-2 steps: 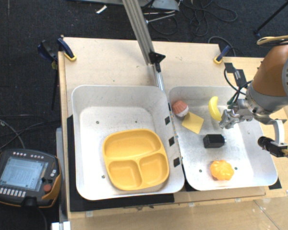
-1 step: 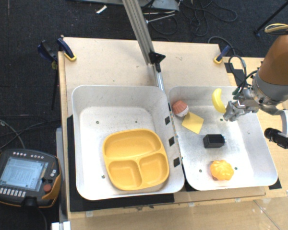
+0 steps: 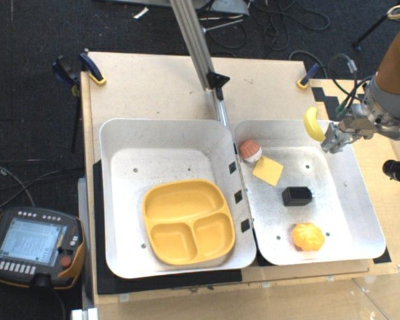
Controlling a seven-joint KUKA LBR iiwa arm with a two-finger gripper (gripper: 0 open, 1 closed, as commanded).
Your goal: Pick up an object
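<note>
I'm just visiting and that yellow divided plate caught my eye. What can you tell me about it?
The plate is plain yellow, apparently plastic, roughly square with rounded corners. Raised ridges split it into three sections: one long one at the back and two smaller ones in front. It lies flat, right way up, on the floor of the left bin, toward its front.
</note>
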